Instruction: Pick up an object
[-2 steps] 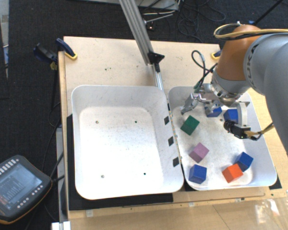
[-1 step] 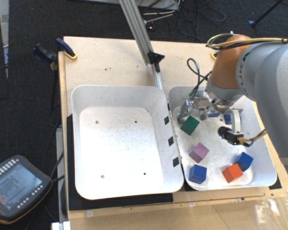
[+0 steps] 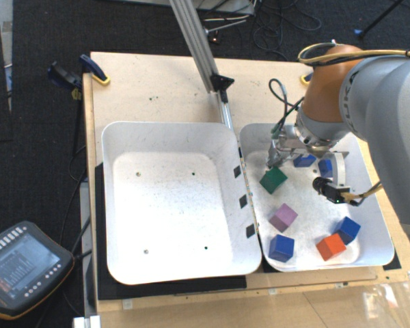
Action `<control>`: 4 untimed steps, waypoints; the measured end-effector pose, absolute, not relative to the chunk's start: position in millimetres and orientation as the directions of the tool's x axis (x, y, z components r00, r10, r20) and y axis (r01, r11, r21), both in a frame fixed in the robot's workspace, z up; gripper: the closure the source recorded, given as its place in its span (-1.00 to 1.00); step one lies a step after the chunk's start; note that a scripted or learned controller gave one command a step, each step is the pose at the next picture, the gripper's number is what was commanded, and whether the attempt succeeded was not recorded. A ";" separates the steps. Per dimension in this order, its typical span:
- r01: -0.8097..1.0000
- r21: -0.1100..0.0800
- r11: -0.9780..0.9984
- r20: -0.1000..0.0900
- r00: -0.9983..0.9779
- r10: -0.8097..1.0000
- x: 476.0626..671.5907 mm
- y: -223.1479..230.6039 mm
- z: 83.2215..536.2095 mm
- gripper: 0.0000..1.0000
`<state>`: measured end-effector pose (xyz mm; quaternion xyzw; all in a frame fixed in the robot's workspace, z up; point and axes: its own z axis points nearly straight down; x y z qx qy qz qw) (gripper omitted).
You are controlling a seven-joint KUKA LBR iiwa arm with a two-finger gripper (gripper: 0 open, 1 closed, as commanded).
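The two-finger gripper (image 3: pixel 273 161) is seen low over the right shallow white bin (image 3: pixel 376 241), just above a green cube (image 3: pixel 273 180) — whether that cube is gripped cannot be told. Nearer the front, a pale purple cube (image 3: pixel 283 216), a blue cube (image 3: pixel 281 247), an orange-red cube (image 3: pixel 331 246) and another blue block (image 3: pixel 348 229) are scattered.

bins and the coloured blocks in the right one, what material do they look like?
Bins: likely moulded plastic, white, smooth with a slight sheen, rounded corners and raised rim. Green block, purple block and orange block: flat matte colour, crisp edges, no visible grain; painted wood or foam, the view cannot settle which.
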<state>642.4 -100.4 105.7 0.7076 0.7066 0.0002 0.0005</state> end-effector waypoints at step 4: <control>1.000 -0.002 0.007 0.001 -0.007 1.000 633.1 -56.8 250.1 1.00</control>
